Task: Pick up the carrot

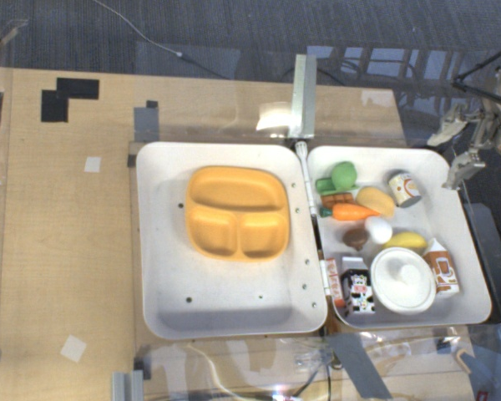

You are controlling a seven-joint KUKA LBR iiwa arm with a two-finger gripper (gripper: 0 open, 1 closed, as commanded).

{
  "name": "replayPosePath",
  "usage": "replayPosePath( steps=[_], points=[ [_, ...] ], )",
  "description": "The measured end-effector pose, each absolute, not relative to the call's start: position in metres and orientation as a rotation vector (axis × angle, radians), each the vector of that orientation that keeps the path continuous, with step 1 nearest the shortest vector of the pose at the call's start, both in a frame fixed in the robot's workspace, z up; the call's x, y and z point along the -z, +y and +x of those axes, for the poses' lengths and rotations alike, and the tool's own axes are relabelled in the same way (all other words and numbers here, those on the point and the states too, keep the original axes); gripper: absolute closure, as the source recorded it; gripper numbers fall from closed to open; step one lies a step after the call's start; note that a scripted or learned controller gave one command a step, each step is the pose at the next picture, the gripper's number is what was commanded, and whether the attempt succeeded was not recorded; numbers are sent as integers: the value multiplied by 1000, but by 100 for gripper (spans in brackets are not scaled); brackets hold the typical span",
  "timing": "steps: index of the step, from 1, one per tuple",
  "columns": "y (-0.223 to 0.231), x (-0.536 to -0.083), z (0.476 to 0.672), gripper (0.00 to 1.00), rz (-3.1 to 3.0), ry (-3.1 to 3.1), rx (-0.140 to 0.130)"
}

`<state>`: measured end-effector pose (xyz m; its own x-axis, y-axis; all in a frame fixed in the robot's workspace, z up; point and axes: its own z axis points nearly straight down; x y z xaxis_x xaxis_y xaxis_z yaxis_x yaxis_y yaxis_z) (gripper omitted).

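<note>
The carrot (355,212) is a small orange piece lying on its side in the right bin (472,249), in its upper left part, tip pointing right. It touches a yellow potato-like item (376,198) above it and a white egg (380,230) below it. My gripper (465,169) hangs at the bin's upper right corner, above its rim and well to the right of the carrot. Nothing is visible in it.
Around the carrot lie a green vegetable (344,175), a small can (404,188), a brown lump (356,238), a yellow fruit (406,241), a white bowl (403,278) and small cartons (356,289). The left bin (163,249) holds a yellow divided plate (236,213).
</note>
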<state>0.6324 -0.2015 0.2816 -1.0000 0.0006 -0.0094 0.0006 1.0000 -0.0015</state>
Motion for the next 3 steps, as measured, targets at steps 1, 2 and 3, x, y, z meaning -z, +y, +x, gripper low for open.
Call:
replayPosePath(
  steps=[1,2,3],
  points=[
    [-143,-125,590,0,-40,3143,-5],
    [-109,-90,638,0,282,3117,-1],
    [-84,-90,615,0,369,3105,-2]
  ],
)
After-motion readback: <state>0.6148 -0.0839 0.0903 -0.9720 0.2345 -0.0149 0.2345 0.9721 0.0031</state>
